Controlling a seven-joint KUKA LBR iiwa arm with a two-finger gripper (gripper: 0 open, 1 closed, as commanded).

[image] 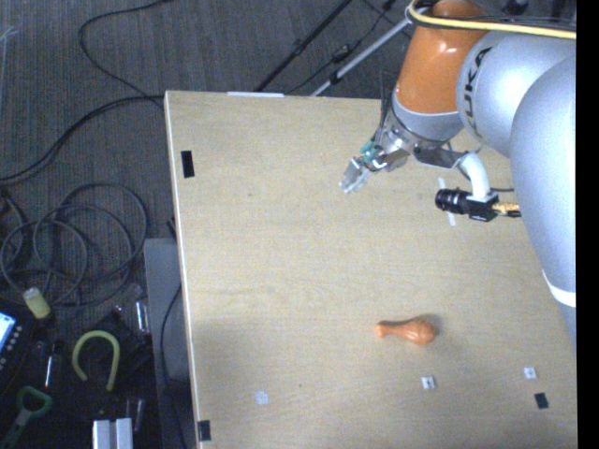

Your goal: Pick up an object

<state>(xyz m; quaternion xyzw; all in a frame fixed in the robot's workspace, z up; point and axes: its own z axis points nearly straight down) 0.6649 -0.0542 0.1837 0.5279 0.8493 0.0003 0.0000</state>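
Looking down at a slant on a tan bench top (281, 251) set on dark carpet. Reaching in from the right, a grey arm (533, 110) with an orange band (432, 54) above the wrist. At its end, the claw (357, 177), over the upper middle of the bench, pointing down and to the left. Cannot tell how far the claw is open: too small and blurred. Just right of the wrist, a small black fitting (468, 202) on a white bracket.

Task's thing: an orange pear-shaped object (409, 330), lying on its side on the bare bench, lower middle, narrow end to the left. Well apart from the claw, and not in its hold.

On the bench, also a black mark (187, 164) near the left edge and a small white tag (429, 382) below the orange object.

On the floor to the left, loops of dark cable (80, 227) and a green hook-shaped piece (94, 354). Beyond the far edge of the bench, thin pale rods (365, 50) slanting across the carpet.
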